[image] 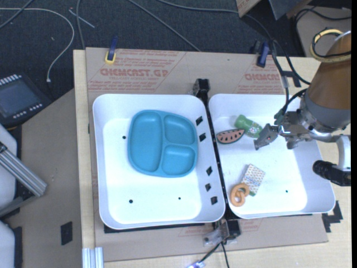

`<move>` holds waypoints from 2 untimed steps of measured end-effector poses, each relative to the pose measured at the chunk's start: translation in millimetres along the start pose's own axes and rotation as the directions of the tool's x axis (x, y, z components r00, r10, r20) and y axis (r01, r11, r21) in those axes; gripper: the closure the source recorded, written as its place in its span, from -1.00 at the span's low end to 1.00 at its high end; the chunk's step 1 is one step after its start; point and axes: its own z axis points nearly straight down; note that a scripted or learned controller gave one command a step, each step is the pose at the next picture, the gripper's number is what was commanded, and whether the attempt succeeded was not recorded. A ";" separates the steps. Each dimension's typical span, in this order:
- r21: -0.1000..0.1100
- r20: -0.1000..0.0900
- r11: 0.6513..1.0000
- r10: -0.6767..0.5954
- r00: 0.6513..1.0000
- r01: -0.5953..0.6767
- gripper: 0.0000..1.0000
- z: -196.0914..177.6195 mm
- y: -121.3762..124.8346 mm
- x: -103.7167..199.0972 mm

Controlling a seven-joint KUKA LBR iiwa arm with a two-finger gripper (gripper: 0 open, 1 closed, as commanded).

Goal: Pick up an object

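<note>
Two shallow white bins side by side on a cardboard-topped counter (167,60), split by a black divider (207,138) taken here as the landmark. Left of the divider, in the left bin (111,205), a blue sectioned plate (163,143) lying flat, three compartments up, toward the far half of the bin. Right of the divider, in the right bin (312,200), four small items. Just beside the divider, a brown, watermelon-slice-shaped piece (228,137). A little farther right and slightly beyond it, a green object with a white patch (247,125), close to the brown piece but apparently not touching. Toward the near side, a small patterned packet (254,178) lying tilted, and touching its lower corner an orange ring-shaped piece (240,195), nearer the divider. Farther right still, the grey arm with its orange band, reaching in from the right; the claw (277,135) hanging over the bin's white floor just right of the green object, dark fingers spread apart, nothing between them. Blue clamps (111,53) on the counter's far edge, one left of the divider and one right.
</note>
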 end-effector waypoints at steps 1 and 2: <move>0.004 -0.001 1.000 0.001 1.000 -0.001 -1.00 61.5 -1.9 4.9; 0.007 -0.001 1.000 0.001 1.000 -0.001 -1.00 110.1 -11.5 9.7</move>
